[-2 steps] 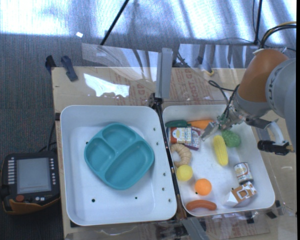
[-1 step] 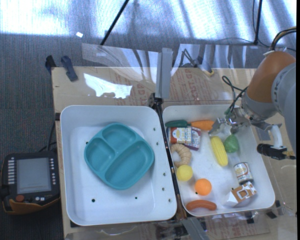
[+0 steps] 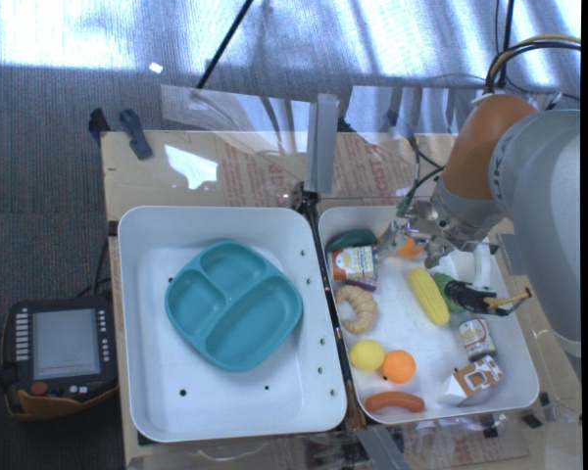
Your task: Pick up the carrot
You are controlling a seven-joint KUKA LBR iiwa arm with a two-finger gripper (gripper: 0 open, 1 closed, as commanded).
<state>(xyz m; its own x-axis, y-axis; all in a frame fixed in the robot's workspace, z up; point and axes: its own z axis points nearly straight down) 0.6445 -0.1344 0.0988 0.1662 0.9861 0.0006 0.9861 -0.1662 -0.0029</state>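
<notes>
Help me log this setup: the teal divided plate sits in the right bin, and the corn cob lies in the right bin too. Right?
Not quite. The camera view shows the teal divided plate in the left bin; the corn cob does lie in the right bin.

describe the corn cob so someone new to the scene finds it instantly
Look in the right-hand white bin, in its upper middle, just below the gripper. The corn cob lies slantwise there, long and yellow. Its ridged kernels set it apart from the smooth round lemon and the orange lower down.
</notes>
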